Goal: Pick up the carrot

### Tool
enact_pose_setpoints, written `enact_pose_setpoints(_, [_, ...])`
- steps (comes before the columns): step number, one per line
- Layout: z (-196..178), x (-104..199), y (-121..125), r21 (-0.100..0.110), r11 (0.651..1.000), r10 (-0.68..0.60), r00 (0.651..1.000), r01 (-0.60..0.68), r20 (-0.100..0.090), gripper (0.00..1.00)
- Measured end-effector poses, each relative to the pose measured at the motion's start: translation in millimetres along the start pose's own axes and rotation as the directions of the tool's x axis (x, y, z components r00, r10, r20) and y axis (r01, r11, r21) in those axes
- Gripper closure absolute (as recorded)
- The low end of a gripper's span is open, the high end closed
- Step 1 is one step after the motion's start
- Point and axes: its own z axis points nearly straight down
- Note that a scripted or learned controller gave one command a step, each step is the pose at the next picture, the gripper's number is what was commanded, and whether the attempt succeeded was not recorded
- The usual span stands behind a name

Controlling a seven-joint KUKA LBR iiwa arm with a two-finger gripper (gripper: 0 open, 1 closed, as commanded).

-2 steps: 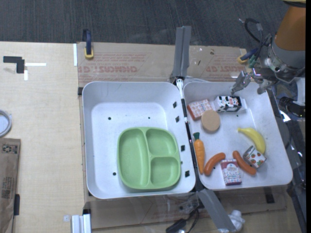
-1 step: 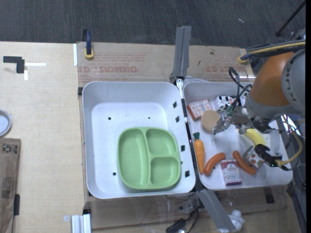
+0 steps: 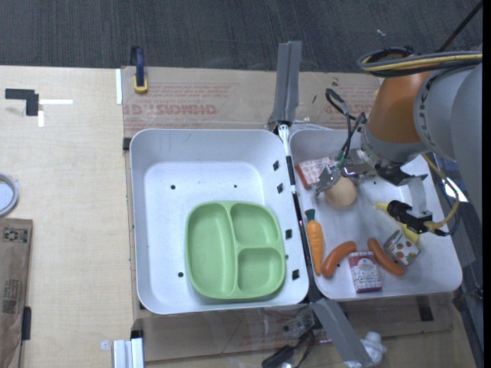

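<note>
The carrot, orange with a green top, lies along the left wall of the right bin, its tip toward the front. My gripper hovers at the back of that bin, above and slightly right of the carrot and apart from it. It sits between a red-and-white packet and a beige egg-shaped thing. Nothing shows in its grasp.
A green divided plate lies in the left bin. In the right bin, two sausages, a pink box and a small carton lie near the front. The divider between the bins runs right beside the carrot.
</note>
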Motion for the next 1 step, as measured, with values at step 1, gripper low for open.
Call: enact_pose_setpoints(1, [-9.0,-1.3,-0.2,0.0,1.0,0.003,1.0,-0.003,0.001,1.0])
